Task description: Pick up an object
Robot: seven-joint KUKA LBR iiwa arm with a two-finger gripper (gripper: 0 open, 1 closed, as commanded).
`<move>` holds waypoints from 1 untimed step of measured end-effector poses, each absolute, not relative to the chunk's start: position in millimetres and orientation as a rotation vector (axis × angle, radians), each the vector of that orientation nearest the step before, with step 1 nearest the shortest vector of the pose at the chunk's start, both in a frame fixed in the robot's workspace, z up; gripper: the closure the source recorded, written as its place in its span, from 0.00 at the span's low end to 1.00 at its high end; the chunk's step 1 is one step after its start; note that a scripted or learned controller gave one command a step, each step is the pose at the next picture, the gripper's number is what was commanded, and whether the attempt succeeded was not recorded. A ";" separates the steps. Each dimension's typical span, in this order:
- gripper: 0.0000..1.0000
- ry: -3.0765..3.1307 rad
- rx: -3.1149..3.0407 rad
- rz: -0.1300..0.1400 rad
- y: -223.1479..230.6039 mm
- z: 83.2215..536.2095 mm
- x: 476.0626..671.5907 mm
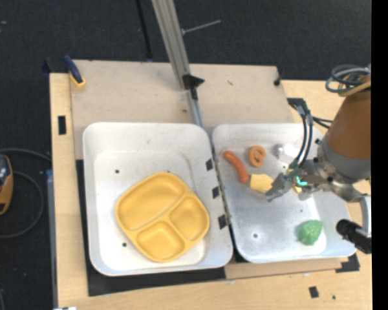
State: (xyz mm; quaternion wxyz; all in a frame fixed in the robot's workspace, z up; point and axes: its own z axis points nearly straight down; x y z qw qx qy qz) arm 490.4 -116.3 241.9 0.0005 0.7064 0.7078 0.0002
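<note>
Reaching in from the right edge, the grey arm with its orange band [350,131] hangs over the right-hand shallow white bin [246,237], and its dark two-finger gripper [276,190] sits low just beside a small pale yellow wedge-shaped block [260,184]. Whether the gripper is clenched or released cannot be told; it looks to touch the block's right side, but no grasp shows. Just left of the block, inside that same bin, lies an orange sausage-shaped toy [236,165]. Just above the block rests an orange ring-shaped piece [257,155]. A green rounded lump [310,232] lies well to the lower right of the block. Far left of the block, the other white bin [103,147] holds a yellow plastic plate with three compartments [162,216].
</note>
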 end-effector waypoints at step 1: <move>0.00 2.223 2.218 0.002 -116.3 242.3 490.6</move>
